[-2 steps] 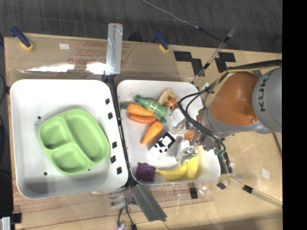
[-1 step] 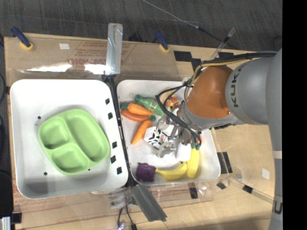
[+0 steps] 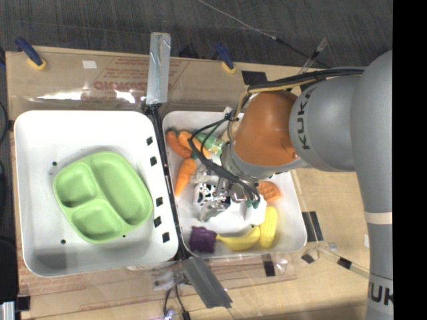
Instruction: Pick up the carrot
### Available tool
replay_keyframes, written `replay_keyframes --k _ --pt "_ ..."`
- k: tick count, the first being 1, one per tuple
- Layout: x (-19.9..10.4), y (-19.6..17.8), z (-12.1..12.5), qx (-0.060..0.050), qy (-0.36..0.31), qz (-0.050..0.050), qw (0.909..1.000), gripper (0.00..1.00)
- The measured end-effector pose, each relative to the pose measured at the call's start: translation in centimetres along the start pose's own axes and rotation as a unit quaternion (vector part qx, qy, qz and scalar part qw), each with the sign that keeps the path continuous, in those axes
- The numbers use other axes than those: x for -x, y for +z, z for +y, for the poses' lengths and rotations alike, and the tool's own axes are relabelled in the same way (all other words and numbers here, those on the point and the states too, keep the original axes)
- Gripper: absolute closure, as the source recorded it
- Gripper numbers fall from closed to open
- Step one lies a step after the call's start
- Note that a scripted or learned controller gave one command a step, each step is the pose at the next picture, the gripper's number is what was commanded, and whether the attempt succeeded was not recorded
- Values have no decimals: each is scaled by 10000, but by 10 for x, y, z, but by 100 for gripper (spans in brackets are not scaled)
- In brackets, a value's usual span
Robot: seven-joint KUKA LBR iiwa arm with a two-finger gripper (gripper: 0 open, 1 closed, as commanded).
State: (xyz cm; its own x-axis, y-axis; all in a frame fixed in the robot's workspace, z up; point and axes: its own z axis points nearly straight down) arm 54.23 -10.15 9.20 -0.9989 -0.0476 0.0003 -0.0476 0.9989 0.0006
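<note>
Bench front edge: a grey bracket [image 3: 205,282] is lying at a slant just below the gap between the two bins.
Right bin [image 3: 293,235]: it is sitting on the right half of the bench, and the arm is reaching down into it.
Right bin, front edge: a purple piece [image 3: 203,239] is lying in the front left corner; a banana [image 3: 240,239] is curving along the front wall beside it; a corn cob [image 3: 269,224] is standing against the banana's right end.
Left bin [image 3: 33,152]: a green divided plate [image 3: 101,195] is lying in its middle, tilted, with three compartments.
Gripper [image 3: 217,199]: it is hanging low over the middle of the right bin; the fingers are partly masked by the wrist, so how far open they are cannot be told, and nothing can be seen between them.
Carrot [image 3: 186,174]: it is lying along the left wall of the right bin, just left of the gripper and apart from it.
Right bin, right side: an orange-red piece [image 3: 269,191] is showing beside the wrist.
Right bin, back left corner: a second orange vegetable [image 3: 179,143] is lying behind the carrot.
Arm [image 3: 340,132]: grey, with the orange band [image 3: 263,132] above the wrist, it is entering over the bin's back right corner.
Bench back edge: a grey bar [image 3: 159,69] is standing above the gap between the bins.
</note>
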Motion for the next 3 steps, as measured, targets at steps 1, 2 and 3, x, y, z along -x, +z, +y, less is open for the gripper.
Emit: replay_keyframes --k 1,2,3 --pt "-28 1 12 2 -213 9 9998 0" --pt "-26 -9 14 3 -258 1 9997 100" --pt "-37 -169 27 -21 -743 -66 9972 100"
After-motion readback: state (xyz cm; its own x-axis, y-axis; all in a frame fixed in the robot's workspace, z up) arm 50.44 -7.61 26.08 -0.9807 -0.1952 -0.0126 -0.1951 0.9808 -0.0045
